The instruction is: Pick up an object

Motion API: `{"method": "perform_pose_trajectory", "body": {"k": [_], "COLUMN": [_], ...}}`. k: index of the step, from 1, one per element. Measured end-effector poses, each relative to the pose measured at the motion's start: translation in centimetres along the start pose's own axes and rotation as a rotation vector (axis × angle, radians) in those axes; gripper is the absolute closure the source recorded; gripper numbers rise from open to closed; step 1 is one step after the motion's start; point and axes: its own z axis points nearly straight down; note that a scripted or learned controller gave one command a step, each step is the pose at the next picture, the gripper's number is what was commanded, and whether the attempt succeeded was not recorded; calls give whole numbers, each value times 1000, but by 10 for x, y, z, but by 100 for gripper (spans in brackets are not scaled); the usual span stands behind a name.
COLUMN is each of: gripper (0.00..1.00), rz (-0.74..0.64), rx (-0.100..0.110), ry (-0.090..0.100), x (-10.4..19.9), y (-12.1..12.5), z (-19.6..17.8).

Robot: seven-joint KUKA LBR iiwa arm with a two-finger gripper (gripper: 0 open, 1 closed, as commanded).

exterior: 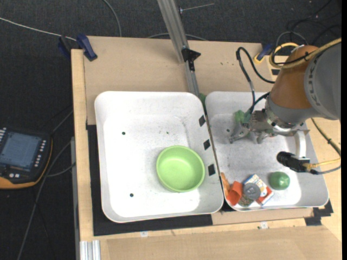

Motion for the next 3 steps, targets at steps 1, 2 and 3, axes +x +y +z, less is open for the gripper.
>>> {"method": "perform_pose_trajectory", "body": {"k": [1,2,3], "gripper": [100,100,100], "rz": [0,1,0], "rx": [-4,-7,-8], "ry": [0,-1,-1], "x": [0,-10,-8], "y": [1,0,10], "z": [-13,-62,-116]}}
